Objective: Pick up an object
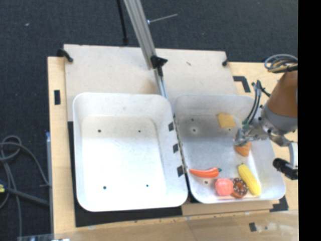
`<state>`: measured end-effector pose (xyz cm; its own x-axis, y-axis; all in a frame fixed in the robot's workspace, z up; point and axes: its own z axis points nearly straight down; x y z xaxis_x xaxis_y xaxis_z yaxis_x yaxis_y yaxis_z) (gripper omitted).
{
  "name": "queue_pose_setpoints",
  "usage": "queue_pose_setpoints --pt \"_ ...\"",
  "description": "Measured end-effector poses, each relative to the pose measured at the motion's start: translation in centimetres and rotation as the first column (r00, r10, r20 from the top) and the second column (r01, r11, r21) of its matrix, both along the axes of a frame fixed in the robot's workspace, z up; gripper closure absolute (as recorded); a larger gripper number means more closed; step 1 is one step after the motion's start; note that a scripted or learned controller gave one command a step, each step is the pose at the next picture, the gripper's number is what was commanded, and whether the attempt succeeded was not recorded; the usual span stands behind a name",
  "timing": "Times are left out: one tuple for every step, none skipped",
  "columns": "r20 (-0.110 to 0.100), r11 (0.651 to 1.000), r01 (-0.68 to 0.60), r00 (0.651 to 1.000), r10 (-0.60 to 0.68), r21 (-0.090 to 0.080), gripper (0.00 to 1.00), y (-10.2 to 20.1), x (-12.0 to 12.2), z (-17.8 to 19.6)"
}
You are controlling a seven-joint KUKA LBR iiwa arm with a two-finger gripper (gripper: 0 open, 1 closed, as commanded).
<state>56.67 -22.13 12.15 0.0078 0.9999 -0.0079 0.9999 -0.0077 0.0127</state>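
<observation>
Orange object [243,149] in right bin [200,112], directly under pincer [243,140]; whether the pincer grips it cannot be told.

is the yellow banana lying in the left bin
No, the banana lies in the right bin, near its front right corner beside other toy food.

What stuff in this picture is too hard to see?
- Gripper, camera view: its tip is small and blurred, so how it meets the orange object just below is unclear.
- Dark speckled object by the yellow corn: too small to identify.
- Arm: cut off at the right.
</observation>
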Motion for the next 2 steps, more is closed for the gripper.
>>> queue_pose_setpoints --pt "-0.007 1.0 -0.008 1.0 0.008 0.005 1.0 -0.4 0.5 4.5" --pt "-0.005 1.0 -0.01 1.0 0.01 0.004 1.0 -0.6 0.6 9.9"
